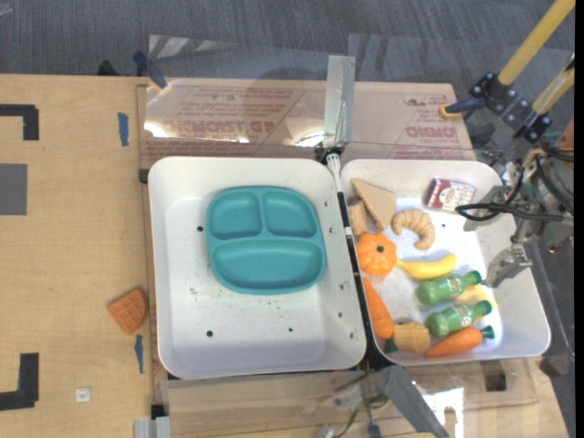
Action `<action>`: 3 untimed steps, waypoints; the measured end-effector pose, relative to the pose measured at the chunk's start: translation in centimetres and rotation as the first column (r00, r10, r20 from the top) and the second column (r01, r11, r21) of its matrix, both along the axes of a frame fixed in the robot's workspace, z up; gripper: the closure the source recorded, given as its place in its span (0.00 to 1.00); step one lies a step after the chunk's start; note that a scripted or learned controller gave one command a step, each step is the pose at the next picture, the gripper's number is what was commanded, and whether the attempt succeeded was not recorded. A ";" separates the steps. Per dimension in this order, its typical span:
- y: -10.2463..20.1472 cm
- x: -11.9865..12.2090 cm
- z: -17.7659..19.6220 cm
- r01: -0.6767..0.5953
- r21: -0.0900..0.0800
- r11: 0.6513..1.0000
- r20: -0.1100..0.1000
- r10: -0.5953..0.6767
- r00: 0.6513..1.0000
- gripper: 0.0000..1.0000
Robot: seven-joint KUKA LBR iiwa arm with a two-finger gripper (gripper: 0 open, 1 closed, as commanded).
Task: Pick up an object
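Observation:
The right bin (525, 322) holds toy food: a croissant (416, 226), an orange pumpkin (376, 255), a banana (430, 266), two green bottles (447, 288) (457, 318), two carrots (453, 340) (379, 310), a tan wedge (369, 199) and a small red-and-white box (450, 192). My gripper (510, 267) shows as grey metal at the bin's right side, under black cables, to the right of the banana and bottles. Nothing shows between its tips.
The left bin (173, 245) bears a teal divided plate (265, 238). An orange waffle piece (128, 310) lies on the bench left of the bins. A clear panel stands behind both bins. Yellow-handled clamps sit at the top right.

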State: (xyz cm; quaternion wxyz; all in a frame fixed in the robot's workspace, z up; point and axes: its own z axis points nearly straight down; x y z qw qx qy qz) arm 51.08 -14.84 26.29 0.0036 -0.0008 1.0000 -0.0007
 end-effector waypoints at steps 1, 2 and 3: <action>1.1 3.9 -11.3 -0.061 0.004 0.998 -0.010 0.061 0.998 0.00; 4.2 2.6 -17.3 0.000 0.000 1.000 0.006 0.000 1.000 0.00; 1.0 4.5 -17.3 0.099 0.001 0.995 0.008 -0.099 0.995 0.00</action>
